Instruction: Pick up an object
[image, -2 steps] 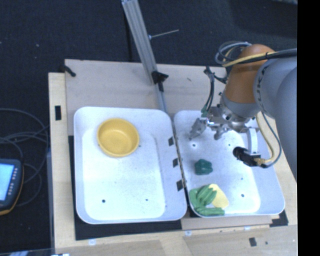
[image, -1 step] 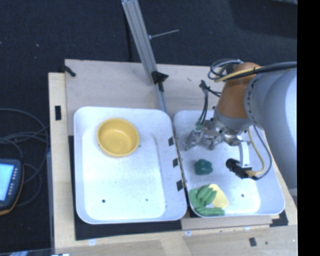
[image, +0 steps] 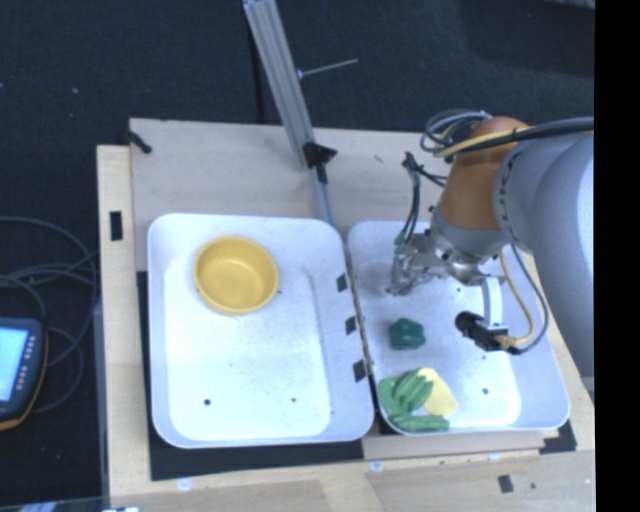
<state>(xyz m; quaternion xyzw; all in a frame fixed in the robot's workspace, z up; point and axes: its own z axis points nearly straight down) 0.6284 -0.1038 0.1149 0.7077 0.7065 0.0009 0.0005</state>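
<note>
At the far left edge, off the counter (image: 120, 440), a small handheld screen device (image: 18, 366) with an orange rim lies on the dark floor with black cables trailing from it. The left white bin (image: 250, 400) sits on the pale wooden counter and carries a yellow bowl (image: 237, 274), upright, in its upper left part; the rest of its floor shows only small dark specks. A slanted metal rail (image: 285, 85) runs down from the top of the picture to the gap between the two bins. The right white bin (image: 505, 405) touches the left one along a seam with small black clips. In it, a dark green lumpy object (image: 406, 334) lies near the middle, apart from the others. Closer to the near edge, a bright green leafy-looking piece (image: 404, 390) lies against a yellow object (image: 437, 393), the two touching. The hand (image: 402, 277) hangs over the upper left part of the right bin, above and just beside the dark green object, with nothing seen between its tips; whether they are apart or together cannot be told from this slant. Behind it rise the orange band (image: 475, 190) and the grey arm (image: 550, 230), reaching in from the right, with cables looping around the wrist.
</note>
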